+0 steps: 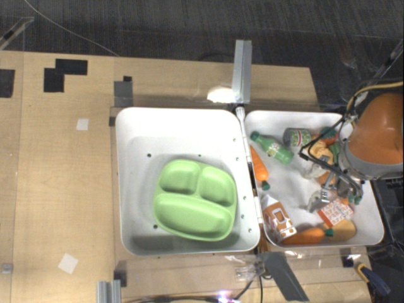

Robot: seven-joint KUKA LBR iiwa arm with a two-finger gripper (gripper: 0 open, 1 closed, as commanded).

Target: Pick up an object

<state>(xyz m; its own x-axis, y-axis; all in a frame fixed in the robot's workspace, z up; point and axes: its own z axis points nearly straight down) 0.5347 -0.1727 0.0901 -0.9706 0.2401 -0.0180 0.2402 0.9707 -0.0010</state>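
Two white bins sit on the table [63, 188]. One, the left bin [126, 169], holds a green tray [196, 199]. Over the cluttered right bin [372, 232], the tool [331, 196] hangs; whether it grips anything cannot be told.

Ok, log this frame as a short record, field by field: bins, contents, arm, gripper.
left bin: holds a green tray with three compartments, lying flat
right bin: holds a clutter of small items
green bottle: on its side, near the right bin's upper left
carrot: along the right bin's left wall
orange item: by the right bin's front edge
arm: reaches in from the right, over the right bin
gripper: low over the right bin's clutter; finger state unclear
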